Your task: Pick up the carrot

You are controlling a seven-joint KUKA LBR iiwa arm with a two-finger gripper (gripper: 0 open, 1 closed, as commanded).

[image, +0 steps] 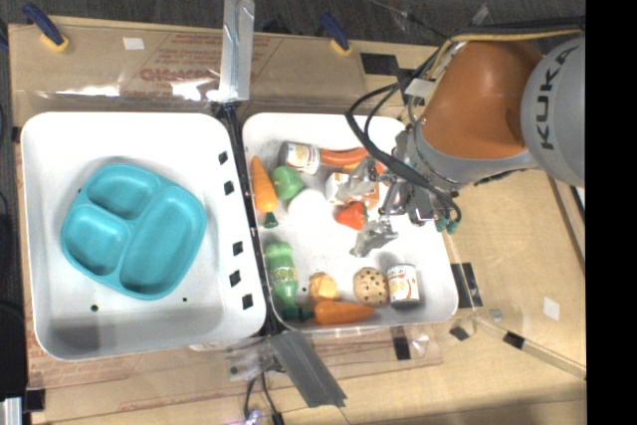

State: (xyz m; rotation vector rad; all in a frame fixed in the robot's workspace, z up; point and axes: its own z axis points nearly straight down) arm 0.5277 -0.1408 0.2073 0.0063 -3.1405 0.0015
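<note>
An orange carrot with a green stub at its near end lies along the left wall of the right bin. A second orange, carrot-like piece rests against that bin's front wall. My gripper hangs over the middle of the right bin, just right of a small red-orange toy. It is well to the right of the carrot by the wall and above the front one. Nothing shows in its grasp.
The right bin also holds a can, an orange sausage, green toys, a cookie, a small jar and a yellow piece. The left bin holds a teal divided plate.
</note>
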